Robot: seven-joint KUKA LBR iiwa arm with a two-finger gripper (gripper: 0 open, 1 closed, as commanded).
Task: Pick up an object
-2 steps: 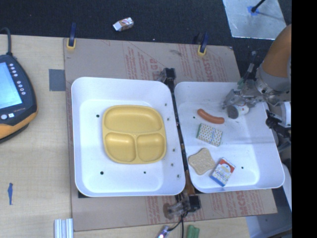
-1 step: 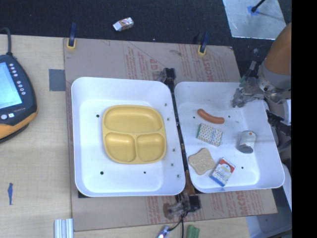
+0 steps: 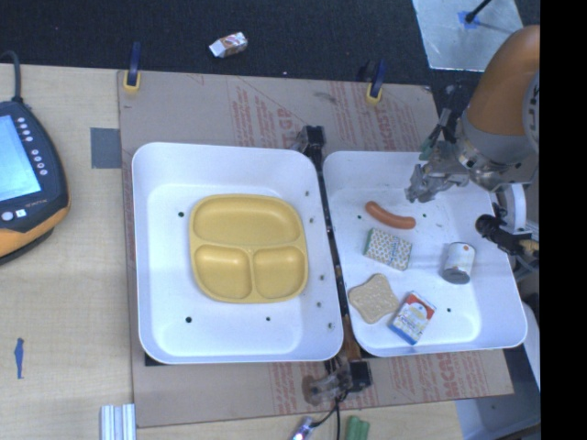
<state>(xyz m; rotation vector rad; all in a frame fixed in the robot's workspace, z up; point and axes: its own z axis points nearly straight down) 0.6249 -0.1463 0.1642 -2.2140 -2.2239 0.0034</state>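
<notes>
Nearest the camera in the right bin (image 3: 514, 333) lie a small red-and-white carton (image 3: 412, 318) and a slice of toast (image 3: 372, 298), then a patterned packet (image 3: 389, 248) and a grey can (image 3: 457, 263) on its side; their printing is too small to read. Farther back rests a sausage (image 3: 390, 215), a likely pick, apart from its neighbours. Just beyond it hangs the pincer (image 3: 424, 189); how wide it stands I cannot tell. The left bin (image 3: 156, 246) holds a yellow divided tray (image 3: 248, 246).

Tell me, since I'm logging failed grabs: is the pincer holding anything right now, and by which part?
Nothing is held. The pincer hovers over the right bin, just up and right of the sausage, with nothing between its fingers.
</notes>
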